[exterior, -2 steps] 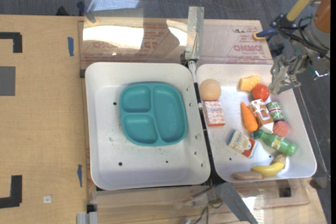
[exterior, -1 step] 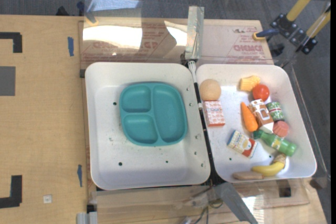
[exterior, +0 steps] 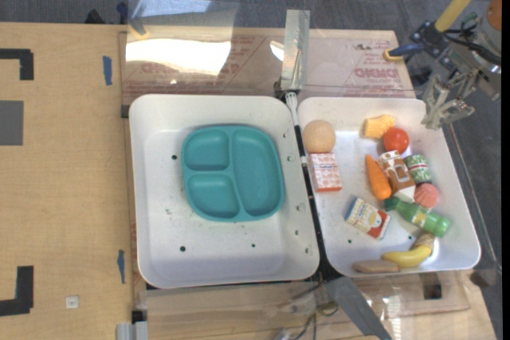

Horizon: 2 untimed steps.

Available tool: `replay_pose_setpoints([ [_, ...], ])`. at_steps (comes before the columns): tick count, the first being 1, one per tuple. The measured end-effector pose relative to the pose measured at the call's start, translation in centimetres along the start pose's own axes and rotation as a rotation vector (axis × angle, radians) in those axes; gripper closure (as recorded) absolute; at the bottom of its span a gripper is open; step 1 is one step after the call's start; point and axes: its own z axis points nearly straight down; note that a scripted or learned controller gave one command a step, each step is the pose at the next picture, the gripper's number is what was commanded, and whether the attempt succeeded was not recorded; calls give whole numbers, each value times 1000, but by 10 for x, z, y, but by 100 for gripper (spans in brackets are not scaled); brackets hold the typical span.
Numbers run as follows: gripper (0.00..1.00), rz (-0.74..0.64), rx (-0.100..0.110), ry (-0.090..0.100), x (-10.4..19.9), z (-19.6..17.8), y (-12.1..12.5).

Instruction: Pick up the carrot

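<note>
The carrot (exterior: pixel 377 177) is a short orange cone lying in the middle of the right bin (exterior: pixel 343 111), its tip pointing toward the far side. It touches a small brown-and-white box (exterior: pixel 396 169) on its right. My gripper (exterior: pixel 443 106) hangs over the far right corner of that bin, well up and to the right of the carrot, with nothing seen in it.
Around the carrot lie a tomato (exterior: pixel 395 139), a yellow wedge (exterior: pixel 378 126), a tan ball (exterior: pixel 319 135), a pink carton (exterior: pixel 325 172), a juice box (exterior: pixel 367 216), a green bottle (exterior: pixel 417 215) and a banana (exterior: pixel 408 255). The left bin (exterior: pixel 151 195) holds a teal divided plate (exterior: pixel 233 171).
</note>
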Motion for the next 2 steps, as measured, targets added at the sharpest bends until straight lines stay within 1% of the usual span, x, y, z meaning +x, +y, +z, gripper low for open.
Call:
replay_pose_setpoints([
  [1, 100, 84, 6, -5, -46, 62, 49],
  [2, 100, 387, 14, -14, -66, 135, 76],
])
